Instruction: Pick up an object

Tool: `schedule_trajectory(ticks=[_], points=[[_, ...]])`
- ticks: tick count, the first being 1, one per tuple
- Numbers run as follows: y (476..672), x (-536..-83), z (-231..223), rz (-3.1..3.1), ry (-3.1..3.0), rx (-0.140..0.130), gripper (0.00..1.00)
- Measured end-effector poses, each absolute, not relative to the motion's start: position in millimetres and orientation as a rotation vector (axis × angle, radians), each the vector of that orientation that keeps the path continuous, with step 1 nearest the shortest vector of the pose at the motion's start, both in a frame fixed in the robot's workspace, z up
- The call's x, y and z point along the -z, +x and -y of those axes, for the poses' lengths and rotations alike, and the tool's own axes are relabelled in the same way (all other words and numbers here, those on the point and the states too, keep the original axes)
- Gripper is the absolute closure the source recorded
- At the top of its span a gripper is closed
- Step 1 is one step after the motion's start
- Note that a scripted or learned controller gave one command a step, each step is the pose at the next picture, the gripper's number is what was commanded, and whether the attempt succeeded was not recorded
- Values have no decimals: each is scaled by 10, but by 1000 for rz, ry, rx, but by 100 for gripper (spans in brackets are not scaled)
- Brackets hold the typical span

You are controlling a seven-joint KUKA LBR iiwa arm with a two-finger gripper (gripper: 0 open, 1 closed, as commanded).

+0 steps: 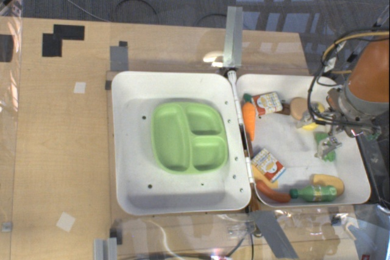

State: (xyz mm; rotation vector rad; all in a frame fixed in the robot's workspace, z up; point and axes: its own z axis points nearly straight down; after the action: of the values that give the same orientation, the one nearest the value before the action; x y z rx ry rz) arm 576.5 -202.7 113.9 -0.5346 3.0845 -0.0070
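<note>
a light wooden counter (55, 149) carries two shallow white plastic bins side by side. the left bin (131, 192) holds a lime-green plastic plate with three compartments (187, 137), lying flat near its middle. the right bin (292, 131) holds a scatter of toy food. an orange plastic carrot with a green top (248, 119) lies along the bin's left wall. just beside it, toward the far edge, sits a small red-and-white printed carton (268, 103), and next to that a round tan piece like a bun (298, 108). a second small printed carton, white with blue and orange (267, 164), lies tilted near the bin's middle left. along the near edge rest a red sausage-shaped piece (272, 192), a green bottle with a yellow label lying on its side (314, 193), and a yellow curved piece (329, 181) touching the bottle's far side. a small yellow item (308, 126) lies near the bun.

the grey arm with its orange band (368, 79) reaches in from the right, black cables looping beside it. its tool (331, 144) hangs low over the right side of the right bin, right at a small green object (328, 153). whether the tool is spread or pressed together cannot be told, nor whether it touches the green object.
</note>
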Motion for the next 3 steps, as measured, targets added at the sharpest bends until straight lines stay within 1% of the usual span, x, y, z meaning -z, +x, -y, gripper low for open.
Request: schedule_trajectory(ticks=[1, 2, 3], points=[[5905, -891, 2051, -2997, -900, 9, 0], [6469, -900, 2038, -3036, -748, 7, 0], [5843, -896, 1753, -3015, -840, 6, 0]])
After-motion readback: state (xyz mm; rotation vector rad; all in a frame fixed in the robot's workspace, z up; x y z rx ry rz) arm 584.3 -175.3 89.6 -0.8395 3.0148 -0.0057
